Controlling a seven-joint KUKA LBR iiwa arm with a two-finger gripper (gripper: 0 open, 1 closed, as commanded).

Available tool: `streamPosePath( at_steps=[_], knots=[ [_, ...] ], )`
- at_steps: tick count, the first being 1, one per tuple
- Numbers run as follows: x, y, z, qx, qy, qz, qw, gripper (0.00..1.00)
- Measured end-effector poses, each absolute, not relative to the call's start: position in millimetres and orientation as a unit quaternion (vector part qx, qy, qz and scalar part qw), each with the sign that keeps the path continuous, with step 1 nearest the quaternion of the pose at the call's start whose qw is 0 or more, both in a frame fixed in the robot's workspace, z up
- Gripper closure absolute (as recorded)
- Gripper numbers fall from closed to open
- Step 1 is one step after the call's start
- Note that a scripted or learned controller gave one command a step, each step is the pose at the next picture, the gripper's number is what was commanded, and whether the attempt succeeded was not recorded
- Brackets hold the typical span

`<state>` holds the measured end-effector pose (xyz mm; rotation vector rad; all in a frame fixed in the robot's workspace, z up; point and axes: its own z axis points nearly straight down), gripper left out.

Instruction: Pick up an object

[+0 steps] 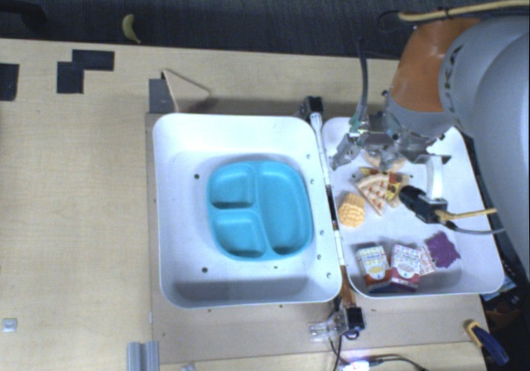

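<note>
My gripper (383, 164) hangs low over the far half of the right bin (489, 278), under the grey arm with its orange band. Just in front of it lies a tan waffle-like wedge (377, 190) with red marks, partly hidden by the gripper. A yellow bumpy corn-like piece (351, 210) sits to the wedge's left, near the bin's left wall. Along the near side lie two small printed snack packets (373, 262) (407, 260) and a purple piece (442, 251).
The left bin (178, 278) holds a blue divided plate (258, 208) in its middle. The raised rims of both bins meet in a ridge (327, 195) between them. The arm covers the right bin's far right corner.
</note>
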<state>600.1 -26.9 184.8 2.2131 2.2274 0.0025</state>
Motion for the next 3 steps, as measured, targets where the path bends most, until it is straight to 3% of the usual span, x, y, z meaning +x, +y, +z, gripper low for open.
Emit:
streamPosePath(
  at_steps=[1,2,3],
  knots=[
    [573.5,-98,98,0.705,0.709,0.0048,0.007,0.00],
    [574.5,-97,109,0.703,0.711,0.0057,0.007,1.00],
    [518.3,-35,185,0.705,0.709,0.0016,0.000,1.00]
  ],
)
